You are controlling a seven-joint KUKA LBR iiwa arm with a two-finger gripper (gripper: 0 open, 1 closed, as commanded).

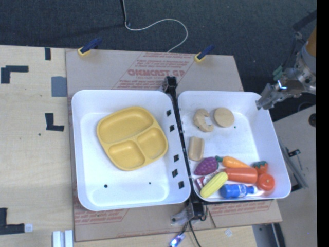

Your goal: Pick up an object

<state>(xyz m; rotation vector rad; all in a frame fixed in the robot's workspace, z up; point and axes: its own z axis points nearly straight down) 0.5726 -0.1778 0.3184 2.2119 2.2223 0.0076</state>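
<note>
The right bin (259, 138) holds several toy foods: a round tan cookie (223, 117), a torn piece of bread (203, 121), a tan block (196, 148), purple grapes (206, 165), a carrot (235, 162), a yellow corn cob (214, 184), a red sausage (240, 175), a tomato (265, 181) and a blue bottle (236, 191). My gripper (269, 98) hovers at the bin's upper right corner, outside its rim and apart from every item. Nothing shows between its fingers.
The left bin (87, 179) holds a yellow divided plate (132, 137). A black divider with clips (177, 143) runs between the bins. Cardboard (154, 71) lies under both, with a white cable (154, 24) behind.
</note>
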